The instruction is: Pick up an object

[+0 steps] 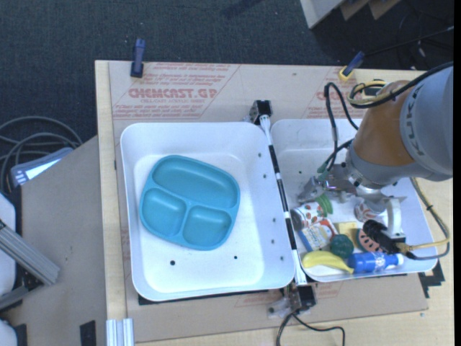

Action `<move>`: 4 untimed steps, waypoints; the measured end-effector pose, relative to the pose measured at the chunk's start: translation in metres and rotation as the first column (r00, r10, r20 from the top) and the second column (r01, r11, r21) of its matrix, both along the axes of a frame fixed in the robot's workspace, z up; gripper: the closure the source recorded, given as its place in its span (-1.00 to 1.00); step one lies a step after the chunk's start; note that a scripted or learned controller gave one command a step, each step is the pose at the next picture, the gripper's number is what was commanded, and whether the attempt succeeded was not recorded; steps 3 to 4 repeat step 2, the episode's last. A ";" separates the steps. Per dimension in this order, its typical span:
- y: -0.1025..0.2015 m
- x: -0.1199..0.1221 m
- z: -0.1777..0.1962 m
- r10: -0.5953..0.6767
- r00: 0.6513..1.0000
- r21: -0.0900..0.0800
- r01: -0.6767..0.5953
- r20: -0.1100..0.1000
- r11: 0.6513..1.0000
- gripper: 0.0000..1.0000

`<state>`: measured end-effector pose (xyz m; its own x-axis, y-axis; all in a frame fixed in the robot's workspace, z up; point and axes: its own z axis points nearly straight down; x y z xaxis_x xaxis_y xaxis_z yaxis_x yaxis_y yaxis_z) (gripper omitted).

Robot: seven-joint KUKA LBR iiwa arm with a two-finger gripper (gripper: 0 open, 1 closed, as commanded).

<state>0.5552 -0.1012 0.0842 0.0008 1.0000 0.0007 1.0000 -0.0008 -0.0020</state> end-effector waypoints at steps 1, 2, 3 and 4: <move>0.000 0.001 0.010 -0.001 1.000 -0.001 0.001 0.002 1.000 1.00; 0.053 0.083 0.101 0.002 1.000 0.000 -0.002 0.005 1.000 1.00; 0.053 0.083 0.101 0.002 1.000 0.000 -0.002 0.005 1.000 1.00; 0.053 0.083 0.101 0.002 1.000 0.000 -0.002 0.005 1.000 1.00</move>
